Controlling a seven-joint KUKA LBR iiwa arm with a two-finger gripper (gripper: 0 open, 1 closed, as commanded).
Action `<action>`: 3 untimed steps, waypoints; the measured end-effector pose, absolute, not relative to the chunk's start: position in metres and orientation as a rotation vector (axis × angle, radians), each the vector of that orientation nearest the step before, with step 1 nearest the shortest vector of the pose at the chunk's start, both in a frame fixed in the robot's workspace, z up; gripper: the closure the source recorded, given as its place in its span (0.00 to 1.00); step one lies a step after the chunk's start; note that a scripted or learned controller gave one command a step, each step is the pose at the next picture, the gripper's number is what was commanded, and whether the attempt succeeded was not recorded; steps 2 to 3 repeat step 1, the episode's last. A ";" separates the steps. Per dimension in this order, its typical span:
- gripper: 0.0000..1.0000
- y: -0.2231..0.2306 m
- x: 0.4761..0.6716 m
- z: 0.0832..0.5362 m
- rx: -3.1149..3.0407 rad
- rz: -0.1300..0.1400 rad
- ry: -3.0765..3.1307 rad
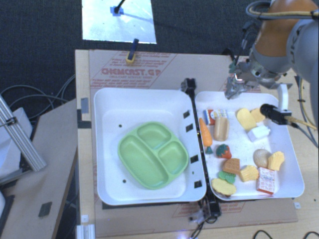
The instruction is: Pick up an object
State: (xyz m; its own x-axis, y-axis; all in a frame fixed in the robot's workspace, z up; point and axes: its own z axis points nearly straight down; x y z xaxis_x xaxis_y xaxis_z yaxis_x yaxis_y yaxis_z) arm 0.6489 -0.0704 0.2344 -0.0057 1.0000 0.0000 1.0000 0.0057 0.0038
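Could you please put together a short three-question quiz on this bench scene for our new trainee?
1. True or false: the pale green three-compartment plastic tray lies in the left shallow white bin.
2. Which bin holds the orange toy carrot? A) left B) right shallow white bin
3. Fill in: the arm's tool hangs over the ____ edge of the right bin, farthest from the camera.

Key: 1 true; 2 B; 3 far.
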 end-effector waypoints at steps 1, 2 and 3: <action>1.00 -0.068 0.643 0.215 2.216 0.001 2.225; 1.00 -0.068 0.643 0.215 2.216 0.001 2.225; 1.00 -0.068 0.643 0.215 2.216 0.001 2.225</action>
